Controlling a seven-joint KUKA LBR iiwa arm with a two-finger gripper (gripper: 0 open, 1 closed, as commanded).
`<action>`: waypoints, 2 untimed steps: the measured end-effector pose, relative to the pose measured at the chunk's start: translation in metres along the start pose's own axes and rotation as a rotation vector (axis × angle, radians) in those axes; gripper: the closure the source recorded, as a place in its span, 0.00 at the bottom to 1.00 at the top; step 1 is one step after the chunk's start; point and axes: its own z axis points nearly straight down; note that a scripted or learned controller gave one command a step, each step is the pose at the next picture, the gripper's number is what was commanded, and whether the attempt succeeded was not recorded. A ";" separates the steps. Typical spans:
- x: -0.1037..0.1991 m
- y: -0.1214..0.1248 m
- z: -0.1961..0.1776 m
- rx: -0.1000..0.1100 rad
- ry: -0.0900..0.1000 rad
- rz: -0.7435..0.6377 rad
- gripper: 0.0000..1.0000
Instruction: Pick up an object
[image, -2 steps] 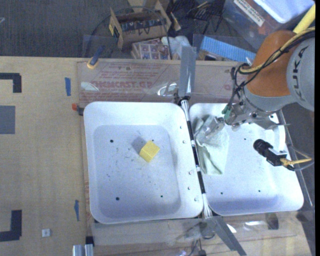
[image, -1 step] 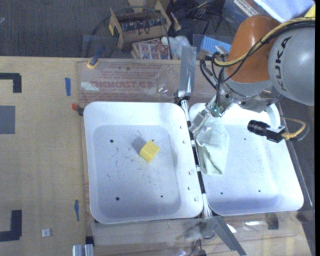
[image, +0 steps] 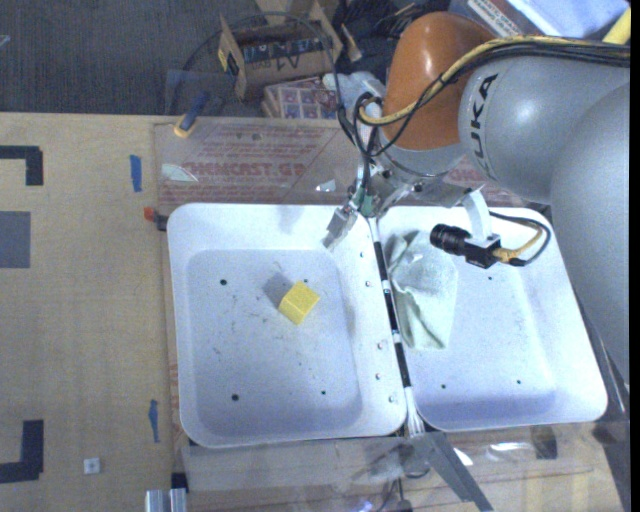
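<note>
Gripper (image: 345, 222) above the back rim of the left bin, nothing seen between its fingers; whether they are parted or closed cannot be told from this slant.

The gripper tip hangs near the ridge where the two bins meet, at the far side of the bench; above it the grey arm (image: 540, 110) with its orange band (image: 430, 60) comes in from the right, trailing yellow and black cables; a small black cylinder (image: 452, 239) juts from the wrist over the right bin (image: 520, 400); under it a pale crumpled cloth (image: 420, 295) lies against that bin's left wall; a yellow block (image: 299, 302) sits alone near the middle of the left bin (image: 200, 400), well apart from the gripper.
</note>
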 end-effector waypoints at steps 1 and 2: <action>0.031 0.009 0.065 -0.018 -0.017 -0.301 0.00; 0.043 0.003 0.072 -0.016 -0.030 -0.063 0.00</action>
